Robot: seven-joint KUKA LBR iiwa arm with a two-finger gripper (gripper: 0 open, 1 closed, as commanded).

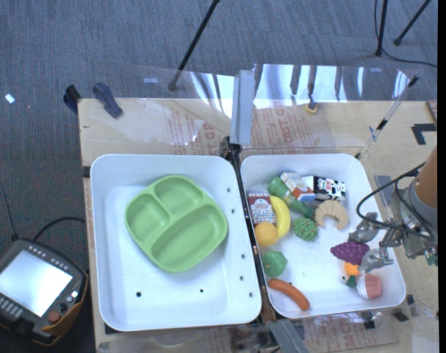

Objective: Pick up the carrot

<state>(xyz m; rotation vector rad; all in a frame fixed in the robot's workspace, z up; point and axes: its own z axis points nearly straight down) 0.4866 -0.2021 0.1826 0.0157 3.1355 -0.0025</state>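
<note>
Nothing lifted yet; carrot point(289, 294) lying low-left in the right bin point(384, 197); gripper point(375, 250) near its right wall, fingers' state unclear.

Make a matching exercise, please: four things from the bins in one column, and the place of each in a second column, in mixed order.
Things:
1. green divided plate
2. carrot
3. purple grapes
4. croissant

Places:
A. near the front edge of the right bin
B. in the left bin
C. right bin, beside the robot's hand
D. middle of the right bin, just in front of the cow-print carton

Pairs: 1-B, 2-A, 3-C, 4-D
</note>
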